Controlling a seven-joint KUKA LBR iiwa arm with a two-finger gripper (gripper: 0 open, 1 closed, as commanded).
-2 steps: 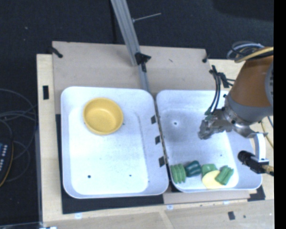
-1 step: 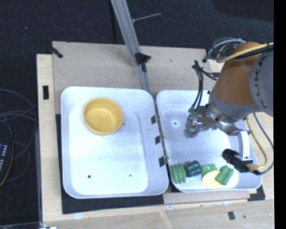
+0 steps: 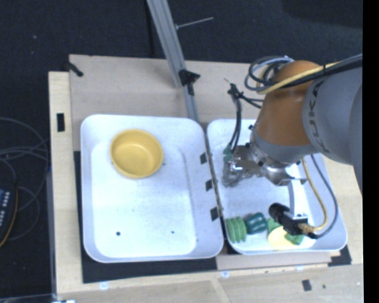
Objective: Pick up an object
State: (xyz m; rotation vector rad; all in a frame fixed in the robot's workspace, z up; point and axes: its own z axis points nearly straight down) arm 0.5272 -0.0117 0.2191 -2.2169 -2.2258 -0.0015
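Observation:
My gripper [image 3: 232, 172] hangs low over the left side of the right bin [image 3: 328, 188], close to the wall between the two bins. A small green piece [image 3: 228, 151] shows just above it, partly hidden by the wrist, and I cannot tell whether they touch. At the front of the right bin lie a green ridged object [image 3: 235, 227], a teal object [image 3: 256, 222], a pale yellow object [image 3: 277, 237] and a small green piece [image 3: 295, 238]. A yellow bowl [image 3: 137, 153] stands upright at the back of the left bin [image 3: 145, 232].
The arm's orange and grey body covers the back of the right bin. A grey metal pole [image 3: 167, 36] rises from the bench behind the bins. Cables loop above the wrist.

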